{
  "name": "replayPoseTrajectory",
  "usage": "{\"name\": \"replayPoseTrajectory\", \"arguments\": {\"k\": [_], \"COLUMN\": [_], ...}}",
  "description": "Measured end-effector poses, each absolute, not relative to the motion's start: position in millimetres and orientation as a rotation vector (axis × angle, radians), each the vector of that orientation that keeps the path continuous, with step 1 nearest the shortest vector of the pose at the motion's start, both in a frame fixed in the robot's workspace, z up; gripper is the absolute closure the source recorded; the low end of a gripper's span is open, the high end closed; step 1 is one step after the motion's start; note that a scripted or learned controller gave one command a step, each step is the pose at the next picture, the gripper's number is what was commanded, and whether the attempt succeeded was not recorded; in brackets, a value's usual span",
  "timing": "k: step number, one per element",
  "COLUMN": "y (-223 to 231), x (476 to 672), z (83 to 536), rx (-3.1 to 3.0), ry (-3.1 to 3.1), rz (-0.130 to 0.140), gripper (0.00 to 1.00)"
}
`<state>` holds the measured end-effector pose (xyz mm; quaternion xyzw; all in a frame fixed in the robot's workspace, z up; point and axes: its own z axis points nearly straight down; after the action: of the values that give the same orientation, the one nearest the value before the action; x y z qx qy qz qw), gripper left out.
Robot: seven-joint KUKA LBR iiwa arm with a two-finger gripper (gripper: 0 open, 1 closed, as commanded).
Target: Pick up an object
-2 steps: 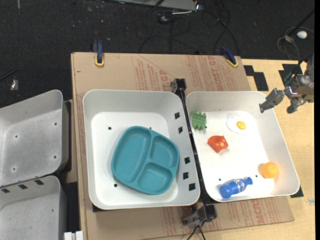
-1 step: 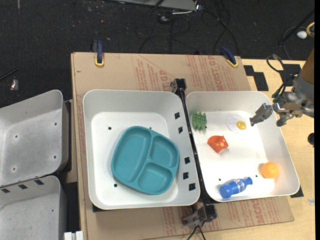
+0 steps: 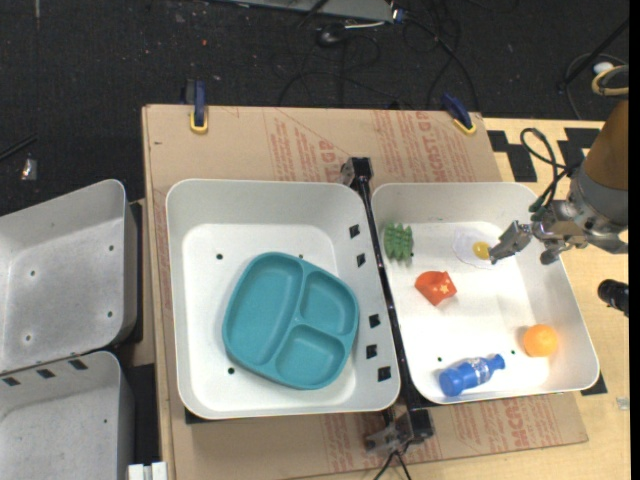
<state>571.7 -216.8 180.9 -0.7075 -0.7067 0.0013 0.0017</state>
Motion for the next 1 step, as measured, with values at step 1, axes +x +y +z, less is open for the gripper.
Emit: {"name": "replayPoseTrajectory", "arguments": {"k": [1], "y": [-214.5], "x": [566.6], "z": [136.6], "rx": [-2.22], "ry": [-2.218], "rz": [0.003], "gripper": [0.0]}}
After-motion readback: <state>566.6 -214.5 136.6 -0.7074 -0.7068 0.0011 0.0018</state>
